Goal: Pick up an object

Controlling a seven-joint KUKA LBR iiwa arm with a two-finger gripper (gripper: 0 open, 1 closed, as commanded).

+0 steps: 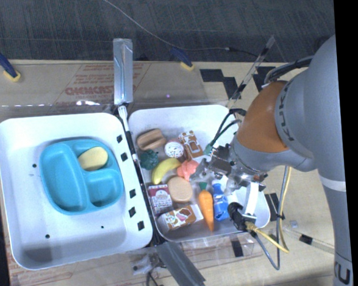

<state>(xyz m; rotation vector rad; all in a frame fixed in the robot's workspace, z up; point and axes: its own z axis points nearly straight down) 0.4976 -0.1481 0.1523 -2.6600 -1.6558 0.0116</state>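
Right bin [183, 114] – white and shallow, its wall rings the gripper [220, 170] on all sides.

Left bin [10, 181] – touching the right bin, well off to the gripper's view-left.

Blue tray [65, 178] – three compartments, lying flat in the left bin, far from the gripper.

Metal strip [123, 70] – runs up from the seam between the bins, beyond the gripper and to its view-left.

Cardboard sheet [70, 79] – under both bins, held by blue clamps [7, 66] at its far edge.

Thin cable [121, 15] – on the dark floor, well beyond the gripper.
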